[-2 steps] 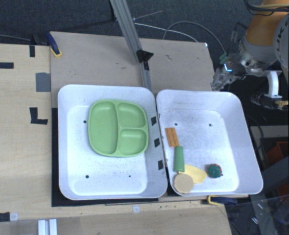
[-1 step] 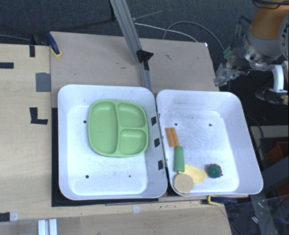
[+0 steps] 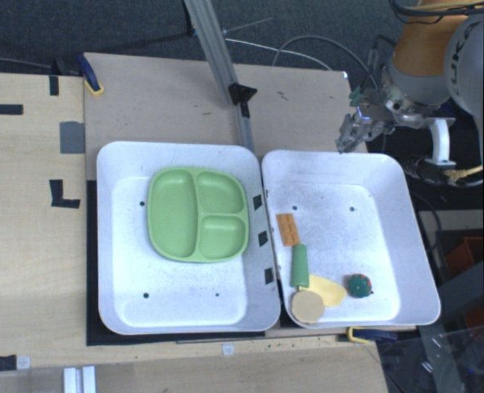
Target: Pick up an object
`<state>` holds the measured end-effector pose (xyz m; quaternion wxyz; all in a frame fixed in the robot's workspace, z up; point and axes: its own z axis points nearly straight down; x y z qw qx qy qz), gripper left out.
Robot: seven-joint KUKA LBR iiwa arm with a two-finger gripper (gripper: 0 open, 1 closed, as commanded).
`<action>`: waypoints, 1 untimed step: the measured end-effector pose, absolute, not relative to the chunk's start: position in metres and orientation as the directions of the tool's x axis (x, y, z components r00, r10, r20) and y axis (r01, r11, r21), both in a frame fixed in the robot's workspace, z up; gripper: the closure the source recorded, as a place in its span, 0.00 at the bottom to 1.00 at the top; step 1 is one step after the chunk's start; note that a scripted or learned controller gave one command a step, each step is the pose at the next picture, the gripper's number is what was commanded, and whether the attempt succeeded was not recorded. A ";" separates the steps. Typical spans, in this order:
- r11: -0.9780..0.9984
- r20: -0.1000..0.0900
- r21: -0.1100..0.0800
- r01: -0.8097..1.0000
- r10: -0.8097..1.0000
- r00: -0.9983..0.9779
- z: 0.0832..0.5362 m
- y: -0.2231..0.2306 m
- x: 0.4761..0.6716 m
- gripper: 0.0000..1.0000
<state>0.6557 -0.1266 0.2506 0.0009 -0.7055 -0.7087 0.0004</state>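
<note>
The arm comes in from the right, its orange band up in the top corner, and the gripper point(image 3: 355, 133) hangs over the far rim of the right bin point(image 3: 389, 211), near that bin's upper edge and well apart from everything lying inside it. From where I stand the tool is small and dark against the bench, and nothing sits between its tips; whether it is released or clenched I cannot tell. The things it might pick are gathered low in the right bin: a small orange block point(image 3: 287, 228) lies near the bin's left wall, a green cylinder point(image 3: 299, 265) lies just below it, pointing down the bin, and at the cylinder's lower end a pale yellow piece point(image 3: 330, 290) and a round tan disc point(image 3: 309, 305) sit touching each other by the bottom left corner. A little to their right, apart from them, rests a small dark green ball with a red spot point(image 3: 358, 285). The left bin point(image 3: 119, 244) holds a green divided plate point(image 3: 198, 214), lying flat in its upper half. A slanted metal bar point(image 3: 213, 35) crosses the bench above the bins.
</note>
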 end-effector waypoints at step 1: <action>0.006 0.002 -0.002 1.000 1.000 -0.006 0.256 -0.078 0.637 1.00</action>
